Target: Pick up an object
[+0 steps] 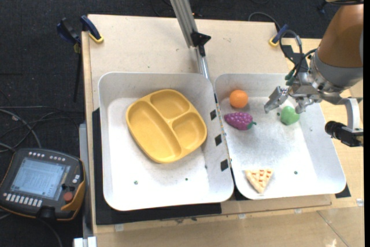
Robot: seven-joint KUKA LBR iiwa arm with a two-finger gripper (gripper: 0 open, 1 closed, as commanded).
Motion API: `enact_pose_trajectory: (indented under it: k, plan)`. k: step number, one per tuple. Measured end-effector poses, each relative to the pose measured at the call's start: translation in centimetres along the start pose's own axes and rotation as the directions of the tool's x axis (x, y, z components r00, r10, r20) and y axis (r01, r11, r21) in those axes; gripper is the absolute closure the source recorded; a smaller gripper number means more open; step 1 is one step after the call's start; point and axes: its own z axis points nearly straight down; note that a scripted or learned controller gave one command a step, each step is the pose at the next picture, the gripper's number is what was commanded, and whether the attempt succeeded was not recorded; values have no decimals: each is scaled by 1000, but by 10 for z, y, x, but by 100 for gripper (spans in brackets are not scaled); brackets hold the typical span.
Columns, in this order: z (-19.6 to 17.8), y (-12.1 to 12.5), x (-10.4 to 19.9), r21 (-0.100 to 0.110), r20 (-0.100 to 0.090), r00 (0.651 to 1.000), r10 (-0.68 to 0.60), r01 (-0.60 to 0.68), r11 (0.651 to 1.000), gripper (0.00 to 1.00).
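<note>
From my console, the gripper (287,102) hung in the right bin (324,173), fingers spread, apparently around nothing, just above the green toy (289,117). It looked light, rigid and smooth; I'd have pinched across its middle. That bin also held an orange (238,99), purple grapes (239,120) and a waffle wedge (259,180); the left bin (115,182) held a yellow divided plate (166,124).

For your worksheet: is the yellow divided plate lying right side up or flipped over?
Right side up: the yellow plate in the left bin shows its three hollow compartments facing upward.
</note>
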Motion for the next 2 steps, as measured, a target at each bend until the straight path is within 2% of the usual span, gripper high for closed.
enact_pose_trajectory:
  k: [1, 2]
  plan:
    - [0, 0, 0, 0, 0, 1000, 1, -1, 1000, 0]
    - [46, -2, 8, 5, -1, 1000, 2, -2, 1000, 0]
